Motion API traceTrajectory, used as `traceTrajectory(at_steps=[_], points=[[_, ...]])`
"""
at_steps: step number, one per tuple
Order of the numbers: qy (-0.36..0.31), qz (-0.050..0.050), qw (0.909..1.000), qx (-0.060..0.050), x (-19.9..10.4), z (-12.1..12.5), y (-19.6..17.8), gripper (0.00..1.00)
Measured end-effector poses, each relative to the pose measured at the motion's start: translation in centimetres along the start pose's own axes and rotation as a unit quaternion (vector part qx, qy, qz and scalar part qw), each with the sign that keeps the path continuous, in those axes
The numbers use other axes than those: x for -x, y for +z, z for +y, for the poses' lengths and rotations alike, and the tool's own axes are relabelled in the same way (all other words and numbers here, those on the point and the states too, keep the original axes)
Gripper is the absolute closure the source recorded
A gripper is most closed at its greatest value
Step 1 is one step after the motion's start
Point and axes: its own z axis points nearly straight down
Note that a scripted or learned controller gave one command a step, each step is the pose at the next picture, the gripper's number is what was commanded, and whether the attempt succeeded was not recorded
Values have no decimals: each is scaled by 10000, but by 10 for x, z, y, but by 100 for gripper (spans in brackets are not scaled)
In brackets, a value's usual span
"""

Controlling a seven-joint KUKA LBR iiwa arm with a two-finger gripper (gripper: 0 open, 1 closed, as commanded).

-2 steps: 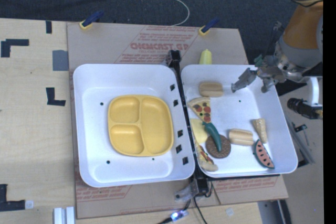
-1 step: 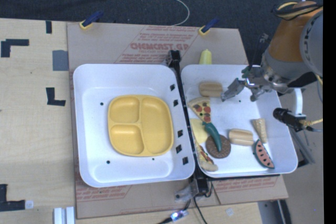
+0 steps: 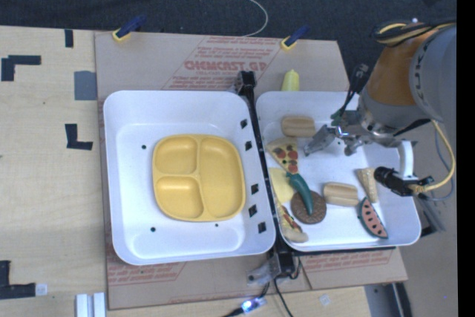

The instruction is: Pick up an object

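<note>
Left bin (image 3: 126,159): a yellow divided plate (image 3: 199,177) is taking up the middle; bare floor is running along every wall.
Right bin (image 3: 404,234): toy food is crowding the left wall and front edge — pizza slice (image 3: 285,154), green pepper (image 3: 300,191), cookie (image 3: 312,208), watermelon slice (image 3: 371,217).
Right bin back: a bread roll (image 3: 297,125) is lying near the wall.
Right bin centre: open floor is showing under the gripper (image 3: 326,139).

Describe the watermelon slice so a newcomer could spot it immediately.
Start at the right white bin, the one crowded with toy food beside the bin holding the yellow divided plate. Go to its near right corner, where the watermelon slice lies flat against the wall. It is the only wedge with a red face and a dark green rind; the bread-like pieces nearby are plain tan.
</note>
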Motion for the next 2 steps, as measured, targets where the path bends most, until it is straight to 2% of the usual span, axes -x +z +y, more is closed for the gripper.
traceTrajectory(at_steps=[1,2], points=[[4,-8,10000,32,-1,1,42,0],[-2,-11,10000,39,-1,1,30,100]])
